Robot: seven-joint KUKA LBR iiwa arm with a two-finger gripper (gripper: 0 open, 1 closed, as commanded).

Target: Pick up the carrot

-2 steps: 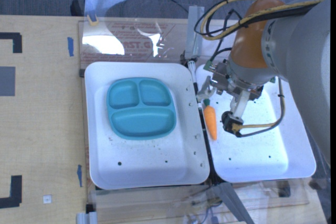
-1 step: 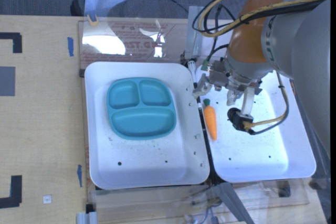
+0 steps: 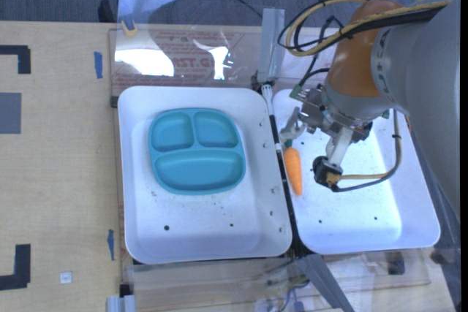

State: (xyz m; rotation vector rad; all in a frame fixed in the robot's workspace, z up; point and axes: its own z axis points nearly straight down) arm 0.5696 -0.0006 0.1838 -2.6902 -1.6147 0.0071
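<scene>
Carrot (image 3: 293,172) in the right-hand bin, pincer (image 3: 292,129) poised just above its top end.

Count it up on the table (image 3: 58,193): two white bins side by side, one carrot, one blue plate (image 3: 197,150) with three compartments, one arm (image 3: 365,62), one pincer. The plate sits alone in the left bin (image 3: 139,223), towards its far half. Over in the right bin (image 3: 380,223), the orange carrot lies hard against the left wall, right by the divider between the bins, lengthwise along it with its greenish top pointing away from the camera. The arm reaches in from the right, and its pincer hangs over that same wall, just beyond the carrot's top end, very close; whether they touch is unclear. From this angle I cannot tell if the pincer is open or closed, and nothing can be seen gripped in it.
</scene>
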